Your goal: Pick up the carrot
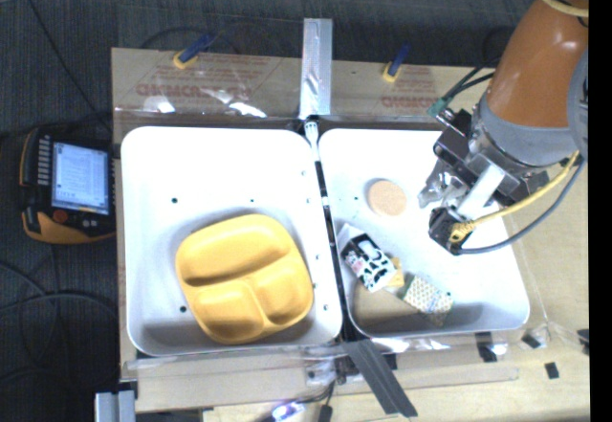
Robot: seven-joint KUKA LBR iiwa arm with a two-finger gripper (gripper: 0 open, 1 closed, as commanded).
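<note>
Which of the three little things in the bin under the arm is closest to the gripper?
The round tan disc, just beside the gripper. The black-and-white thing and the speckled piece lie farther off, lower down in the view.

Item counts, left to right. We count two shallow white bins, a left bin (153,162) and a right bin (497,300), side by side on one counter (143,90). The left bin holds one thing: a yellow tray (244,277) with three compartments. The right bin holds three: one round orange-tan slice (387,197) on its far side, and one black-and-white patterned piece (371,263) and one small speckled packet (426,296) on its near side. We count two clips at the counter's far edge, the left clip (194,49) and the right clip (394,67). One arm (540,56) reaches in from the right. One handheld screen unit (69,183) lies left of the counter.
</note>
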